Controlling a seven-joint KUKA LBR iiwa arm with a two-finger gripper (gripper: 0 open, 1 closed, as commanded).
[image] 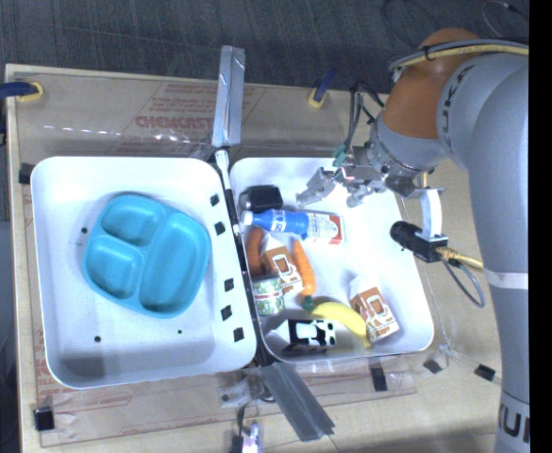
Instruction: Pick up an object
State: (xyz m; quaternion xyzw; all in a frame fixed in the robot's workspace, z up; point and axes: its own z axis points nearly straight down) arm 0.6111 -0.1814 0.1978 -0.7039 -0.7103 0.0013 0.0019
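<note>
In the camera view, the gripper (337, 185) hangs over the far part of the right bin (403, 281), its fingers spread apart and holding nothing.

Just below and to the left of it lies the nearest candidate, a plastic bottle (292, 223) with a blue label, on its side. It looks light, stiff enough to squeeze, but round and smooth, so it may roll or slip; a grip across its middle seems safest.

Further below the gripper sit 2 small brown cartons (283, 265) (374, 312), light and boxy, easy to pinch across flat faces. The banana (342, 318) looks soft and bruisable, and the carrot (303, 266) is firm but thin. A small can (268, 295) sits by the bin's left wall.

The bin floor is smooth white plastic with bare room right of the bottle. Well off to the gripper's left, the left bin (58, 310) holds a blue divided tray (148, 253). Both bins rest on the bench (115, 102).
</note>
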